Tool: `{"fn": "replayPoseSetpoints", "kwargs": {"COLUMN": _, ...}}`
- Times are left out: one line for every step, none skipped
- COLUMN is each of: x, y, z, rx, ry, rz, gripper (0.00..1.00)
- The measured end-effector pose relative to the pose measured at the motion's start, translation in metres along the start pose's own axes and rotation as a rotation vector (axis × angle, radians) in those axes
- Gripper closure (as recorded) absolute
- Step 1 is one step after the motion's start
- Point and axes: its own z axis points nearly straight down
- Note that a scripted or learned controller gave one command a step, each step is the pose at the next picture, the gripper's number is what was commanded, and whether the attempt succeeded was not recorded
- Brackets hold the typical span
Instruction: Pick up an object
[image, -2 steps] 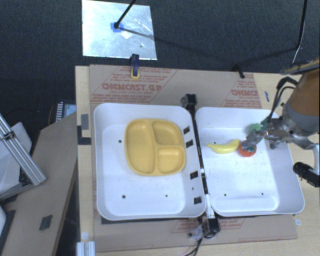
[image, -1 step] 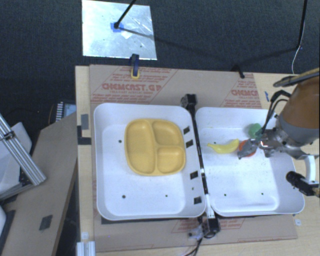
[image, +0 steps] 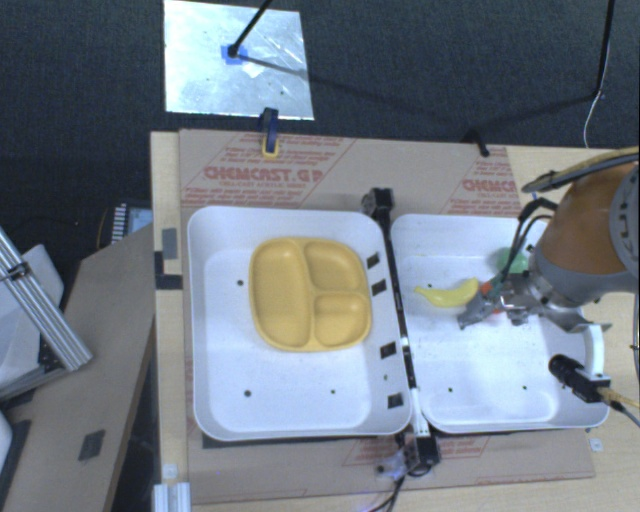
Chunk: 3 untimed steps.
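Note:
A yellow banana-shaped toy (image: 449, 294) lies in the right bin (image: 470, 400), toward its upper middle. My gripper (image: 478, 311) hangs low just right of the banana's right end, its grey fingers pointing left. A small green thing (image: 510, 261) and a bit of orange show behind the wrist, partly hidden by it. Nothing is visibly held between the fingers.
The left bin (image: 230, 390) holds a yellow divided plate (image: 308, 293) with three compartments. A black divider with clips (image: 392, 310) runs between the bins. The arm's grey and orange body (image: 595, 240) overhangs the right bin's right side.

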Motion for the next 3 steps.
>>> {"fn": "replayPoseSetpoints", "kwargs": {"x": 0.0, "y": 0.0, "z": 0.046, "rx": 0.0, "ry": 0.0, "rz": 0.001, "gripper": 0.0}}
{"fn": "replayPoseSetpoints", "kwargs": {"x": 0.0, "y": 0.001, "z": 0.033, "rx": -0.004, "ry": -0.002, "rz": 0.001, "gripper": 1.0}}
{"fn": "replayPoseSetpoints", "kwargs": {"x": -0.003, "y": 0.003, "z": -0.031, "rx": -0.01, "ry": -0.003, "rz": -0.003, "gripper": 1.0}}
